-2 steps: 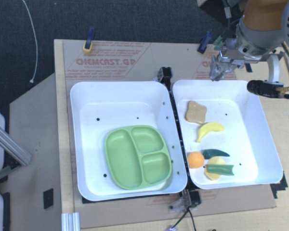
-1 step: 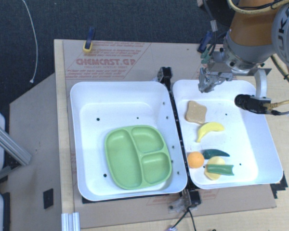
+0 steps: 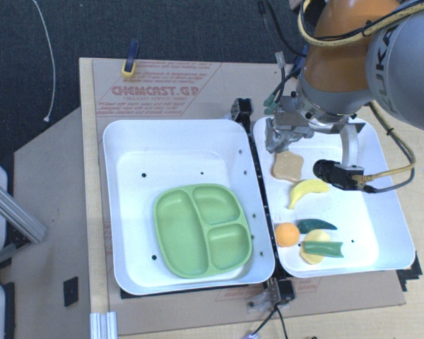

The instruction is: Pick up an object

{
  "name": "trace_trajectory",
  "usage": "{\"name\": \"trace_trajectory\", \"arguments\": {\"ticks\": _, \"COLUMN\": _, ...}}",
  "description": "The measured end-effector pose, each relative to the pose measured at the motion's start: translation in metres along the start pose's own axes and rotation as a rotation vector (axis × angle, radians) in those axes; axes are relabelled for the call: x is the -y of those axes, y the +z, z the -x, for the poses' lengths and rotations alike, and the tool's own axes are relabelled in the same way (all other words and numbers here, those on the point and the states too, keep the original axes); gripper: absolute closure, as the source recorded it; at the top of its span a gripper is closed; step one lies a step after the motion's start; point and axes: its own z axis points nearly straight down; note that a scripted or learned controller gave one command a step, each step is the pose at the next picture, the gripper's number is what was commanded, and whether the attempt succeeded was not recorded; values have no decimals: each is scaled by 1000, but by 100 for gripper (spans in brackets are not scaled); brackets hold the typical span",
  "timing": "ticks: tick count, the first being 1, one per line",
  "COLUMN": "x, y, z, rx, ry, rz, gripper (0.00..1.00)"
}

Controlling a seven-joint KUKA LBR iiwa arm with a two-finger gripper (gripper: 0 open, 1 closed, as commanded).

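Camera view: arm over right bin; hand above toast slice, grip state cannot tell. Banana below toast. Toast likely light, stiff, flat; take across thin edges. Orange ball rolls.

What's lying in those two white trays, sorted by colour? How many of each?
Green: 3 (divided plate, dark green pepper, green piece on the yellow slice)
Yellow: 2 (banana, yellow slice)
Orange: 1 (orange)
Tan: 1 (bread slice)
Total: 7
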Motion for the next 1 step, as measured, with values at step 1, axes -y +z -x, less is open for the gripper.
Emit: {"name": "trace_trajectory", "arguments": {"ticks": 1, "x": 25, "y": 19, "z": -37, "rx": 1, "ry": 1, "rz": 0, "gripper": 100}}
